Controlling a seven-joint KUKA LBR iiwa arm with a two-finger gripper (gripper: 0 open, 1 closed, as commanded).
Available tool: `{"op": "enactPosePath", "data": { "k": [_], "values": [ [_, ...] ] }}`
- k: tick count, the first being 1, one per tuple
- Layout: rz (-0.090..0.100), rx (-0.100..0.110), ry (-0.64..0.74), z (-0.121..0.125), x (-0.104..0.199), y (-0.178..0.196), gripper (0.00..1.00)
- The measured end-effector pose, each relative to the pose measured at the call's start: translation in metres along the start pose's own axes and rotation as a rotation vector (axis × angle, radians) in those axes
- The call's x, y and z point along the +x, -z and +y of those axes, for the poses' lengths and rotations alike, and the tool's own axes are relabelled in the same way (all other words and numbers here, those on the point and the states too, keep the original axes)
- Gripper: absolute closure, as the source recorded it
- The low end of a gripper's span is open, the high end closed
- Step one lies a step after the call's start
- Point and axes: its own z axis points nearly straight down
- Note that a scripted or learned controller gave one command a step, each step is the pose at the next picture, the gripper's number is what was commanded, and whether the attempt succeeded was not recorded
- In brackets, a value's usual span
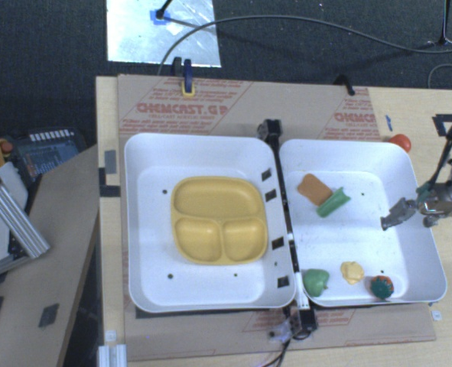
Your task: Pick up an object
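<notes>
The right bin (409,167) holds an orange-brown block (314,188) with a green stick-shaped piece (333,202) lying against it. Along the bin's front lie a green rounded object (316,281), a small yellow object (352,271) and a red-and-green ball (382,286). My gripper (396,214) reaches in from the right edge and hangs over the right side of this bin, apart from all the objects. Nothing shows between its fingers.
The left bin (145,205) carries a yellow three-compartment tray (218,219). A small orange-red object (400,141) lies on the bench beyond the right bin's far corner. Clips line the divider between the bins (279,212). Cables run across the back.
</notes>
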Motion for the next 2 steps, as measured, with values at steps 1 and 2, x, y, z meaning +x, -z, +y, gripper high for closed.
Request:
{"op": "enactPosePath", "data": {
  "k": [1, 2],
  "values": [
    [-0.003, -0.009, 0.003, 0.002, 0.0, 0.004, 0.0],
    [-0.002, -0.007, 0.001, 0.0, -0.005, -0.039, 0.0]
  ]
}}
